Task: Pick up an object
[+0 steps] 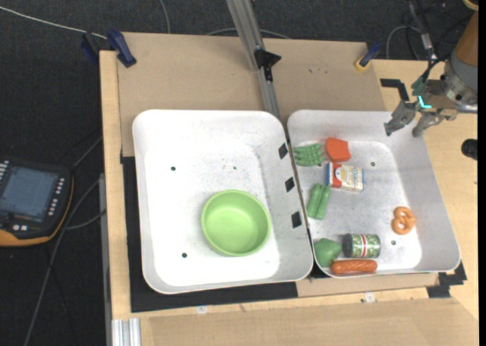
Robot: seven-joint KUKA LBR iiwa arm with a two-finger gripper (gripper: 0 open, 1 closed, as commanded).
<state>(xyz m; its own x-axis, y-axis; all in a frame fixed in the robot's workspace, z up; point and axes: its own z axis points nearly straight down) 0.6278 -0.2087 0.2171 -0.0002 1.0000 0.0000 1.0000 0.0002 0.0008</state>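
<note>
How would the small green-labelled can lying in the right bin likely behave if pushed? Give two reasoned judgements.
The can lies on its side, so it would probably roll. Its rigid-looking round body may slip between fingers. The hot dog beside it might stop it.

You see two white bins on the counter (190,71). The left bin (175,147) holds a green bowl (236,222). The right bin (425,208) holds an orange block (338,149), a small can (360,245), a pretzel (403,220) and a red sausage (354,266). The gripper (410,124) hangs open over the right bin's far right corner, holding nothing.
</note>
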